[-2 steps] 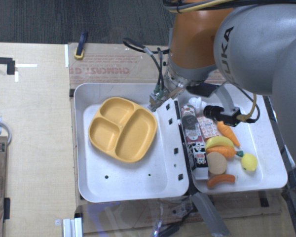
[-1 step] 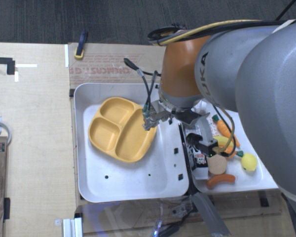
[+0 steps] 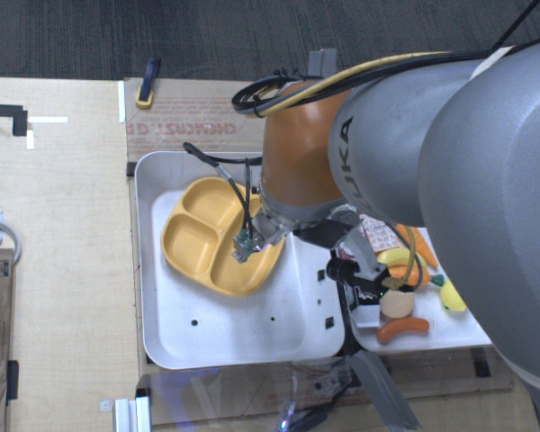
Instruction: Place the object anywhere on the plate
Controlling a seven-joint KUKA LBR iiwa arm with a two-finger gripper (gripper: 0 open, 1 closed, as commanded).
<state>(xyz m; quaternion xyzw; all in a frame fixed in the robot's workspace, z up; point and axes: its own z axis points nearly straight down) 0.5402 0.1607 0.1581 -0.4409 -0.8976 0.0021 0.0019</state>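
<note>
Two white bins sit side by side, and the yellow divided plate [image 3: 218, 235] lies tilted in the left bin [image 3: 175, 331], its long axis running from far-left to near-right. The arm's gripper [image 3: 245, 246] hangs over the plate's right-hand compartment. From here I cannot tell how its fingers stand or whether anything sits between them; a small dark-green bit shows at the tip, possibly part of the tool itself. The toy food, among it a banana [image 3: 394, 257], a carrot [image 3: 414, 250], a sausage [image 3: 403, 328] and a round tan slice [image 3: 397, 306], lies in the right bin [image 3: 450, 336], well apart from the plate. Nothing I can make out rests on the plate, so I would judge the placing not yet finished.
</note>
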